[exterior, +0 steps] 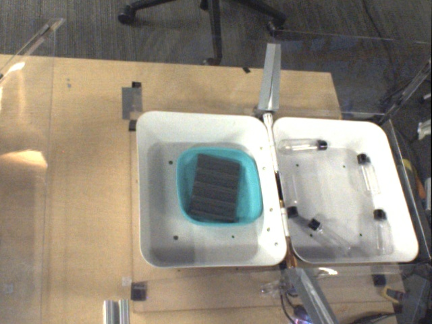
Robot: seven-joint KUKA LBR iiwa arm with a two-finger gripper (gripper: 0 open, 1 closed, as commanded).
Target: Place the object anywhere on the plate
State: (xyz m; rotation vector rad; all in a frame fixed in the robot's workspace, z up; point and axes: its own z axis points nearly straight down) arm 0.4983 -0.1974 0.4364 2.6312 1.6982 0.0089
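Whether the hand is spread or pressed together cannot be told from this view.

The dark ribbed block (216,189) lies flat on the teal plate (252,181), well inside its rim and tilted slightly against the plate's sides. The plate sits in the middle of the left bin (152,201), which stands toward the table's (74,235) near edge. Touching it on the side toward the table's right edge is the right bin (398,181).

In the right bin lie several clear tubes with black caps. They are hard to make out against the white floor. One tube (304,144) lies near the bin's far wall, another (368,174) near its right wall, a third (381,231) in the near right corner, and a fourth (327,231) slants near the middle. A lone black cap (291,212) sits by the shared wall; its tube cannot be made out.

A grey metal bar (271,79) stands at the table's far edge, above the seam between the bins. Glare (23,159) washes out the table's left edge. Beyond the far edge a chair base (209,5) is cut off by the frame. No writing can be read.
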